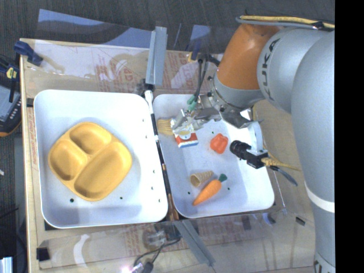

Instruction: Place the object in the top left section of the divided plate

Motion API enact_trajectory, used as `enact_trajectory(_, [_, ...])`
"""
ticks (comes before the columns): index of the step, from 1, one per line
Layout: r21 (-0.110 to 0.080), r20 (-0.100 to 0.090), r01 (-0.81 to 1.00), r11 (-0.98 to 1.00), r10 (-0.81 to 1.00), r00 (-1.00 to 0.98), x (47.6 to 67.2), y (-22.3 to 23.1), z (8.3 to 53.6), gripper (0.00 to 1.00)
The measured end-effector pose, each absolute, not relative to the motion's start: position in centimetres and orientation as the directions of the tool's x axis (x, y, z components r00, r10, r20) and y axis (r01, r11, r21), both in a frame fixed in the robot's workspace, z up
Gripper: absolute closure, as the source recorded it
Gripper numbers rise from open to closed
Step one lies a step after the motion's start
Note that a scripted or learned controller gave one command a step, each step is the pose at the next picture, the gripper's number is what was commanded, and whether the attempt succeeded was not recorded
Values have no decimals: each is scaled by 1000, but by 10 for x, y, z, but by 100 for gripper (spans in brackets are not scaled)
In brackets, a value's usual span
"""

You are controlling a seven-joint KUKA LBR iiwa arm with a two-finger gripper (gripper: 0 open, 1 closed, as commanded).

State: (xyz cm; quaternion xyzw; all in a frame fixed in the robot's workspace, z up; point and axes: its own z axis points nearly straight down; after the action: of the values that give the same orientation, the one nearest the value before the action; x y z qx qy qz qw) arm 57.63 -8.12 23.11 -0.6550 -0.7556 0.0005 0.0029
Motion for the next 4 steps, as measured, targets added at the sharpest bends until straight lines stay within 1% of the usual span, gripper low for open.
enact_trajectory(1, [-4, 3, 973, 229, 973, -229, 578, 0, 190, 100])
enact_trajectory(2, [-2, 1, 968, 251, 968, -251, 584, 64, 191, 100])
enact_trajectory(3, [-1, 1, 920, 392, 920, -392, 584, 138, 199, 100])
enact_trajectory(4, [-1, 1, 920, 392, 920, -392, 584, 137, 199, 0])
